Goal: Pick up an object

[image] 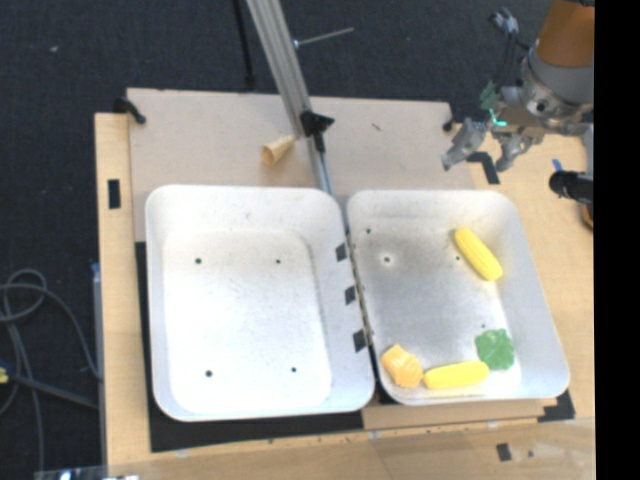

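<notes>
The right bin (pixel 430 298) holds several toy foods. A yellow corn cob (pixel 478 254) lies near its upper right. A second yellow piece (pixel 456 375) lies along the front wall, with an orange chunk (pixel 403 366) to its left and a green leafy piece (pixel 495 349) to its right. My gripper (pixel 488 148) hangs above the bench behind the right bin's far right corner, outside the bin. Its two fingers are spread apart with nothing between them.
The left bin (pixel 245 303) sits beside the right one. A slanted aluminium post (pixel 285 68) rises from between the bins' far ends. A small tan cone (pixel 278 149) lies on the board behind the left bin. Cables trail on the floor at the left.
</notes>
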{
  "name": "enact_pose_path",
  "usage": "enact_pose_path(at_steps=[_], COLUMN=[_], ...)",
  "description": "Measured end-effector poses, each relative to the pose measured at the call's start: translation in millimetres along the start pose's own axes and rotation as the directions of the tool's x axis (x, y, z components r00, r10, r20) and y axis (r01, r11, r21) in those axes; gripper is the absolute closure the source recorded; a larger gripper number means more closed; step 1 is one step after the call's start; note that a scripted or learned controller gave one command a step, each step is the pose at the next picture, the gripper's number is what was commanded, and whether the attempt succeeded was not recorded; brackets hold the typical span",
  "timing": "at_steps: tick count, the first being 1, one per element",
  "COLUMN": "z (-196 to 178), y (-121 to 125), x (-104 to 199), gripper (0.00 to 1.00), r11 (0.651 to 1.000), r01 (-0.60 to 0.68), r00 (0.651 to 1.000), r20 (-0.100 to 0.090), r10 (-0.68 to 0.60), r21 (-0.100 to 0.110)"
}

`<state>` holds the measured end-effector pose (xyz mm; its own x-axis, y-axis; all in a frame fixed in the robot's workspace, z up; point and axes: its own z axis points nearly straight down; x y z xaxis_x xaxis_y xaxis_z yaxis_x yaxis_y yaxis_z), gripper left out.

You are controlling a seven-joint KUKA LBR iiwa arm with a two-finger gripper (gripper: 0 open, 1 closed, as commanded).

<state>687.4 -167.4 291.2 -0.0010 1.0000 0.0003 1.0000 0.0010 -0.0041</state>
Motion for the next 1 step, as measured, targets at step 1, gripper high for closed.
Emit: enact_pose_path(at_steps=[1], z=[-3.8], y=[0.4], x=[-0.4], gripper=[0.0], r11=[1.0], r01=[0.003], r00=[1.0], r20=[0.004], r10=[-0.003], r21=[-0.004])
